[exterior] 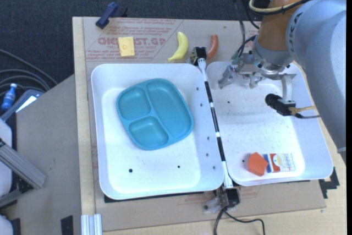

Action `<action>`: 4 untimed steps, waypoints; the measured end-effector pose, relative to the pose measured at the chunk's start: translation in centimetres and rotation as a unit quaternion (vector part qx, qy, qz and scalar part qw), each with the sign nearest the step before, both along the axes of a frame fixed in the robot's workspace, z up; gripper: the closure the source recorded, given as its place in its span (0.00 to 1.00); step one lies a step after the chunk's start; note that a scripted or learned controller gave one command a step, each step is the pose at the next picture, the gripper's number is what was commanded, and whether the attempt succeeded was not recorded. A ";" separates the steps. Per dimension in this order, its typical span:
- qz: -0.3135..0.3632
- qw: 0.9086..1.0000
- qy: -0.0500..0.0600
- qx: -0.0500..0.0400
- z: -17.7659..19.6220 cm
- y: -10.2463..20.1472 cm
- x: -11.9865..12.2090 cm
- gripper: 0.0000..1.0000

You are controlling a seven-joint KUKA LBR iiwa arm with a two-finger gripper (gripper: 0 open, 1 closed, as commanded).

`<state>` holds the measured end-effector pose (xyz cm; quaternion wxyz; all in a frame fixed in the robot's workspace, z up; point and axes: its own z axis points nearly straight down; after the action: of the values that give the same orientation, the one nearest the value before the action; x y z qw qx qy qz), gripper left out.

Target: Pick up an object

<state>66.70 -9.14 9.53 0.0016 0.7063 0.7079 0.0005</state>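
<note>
My gripper [239, 80] hangs over the far left part of the right bin [308, 135], its two grey fingers spread apart, open, with bare white floor between them. An orange block [256, 163] lies near the right bin's front edge, with a small white printed packet [281, 162] touching its right side. Both are well in front of the gripper. A blue divided plate [155, 113] rests in the middle of the left bin [110, 162].
Behind the bins, on the brown board, lie a yellow banana [179, 47], a red-orange piece [212, 45], a yellow square [126, 48] and a dark blue object [107, 15]. A black cable fitting [278, 103] hangs off the arm over the right bin.
</note>
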 end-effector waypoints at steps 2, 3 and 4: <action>-0.002 1.000 0.002 0.001 -0.1 -0.4 -8.3 1.00; -0.002 1.000 0.002 0.001 -0.1 -0.4 -8.3 0.00; -0.002 1.000 0.001 0.001 0.9 -0.3 -8.2 1.00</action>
<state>58.47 -9.47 10.42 0.0001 0.7077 0.7065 0.0006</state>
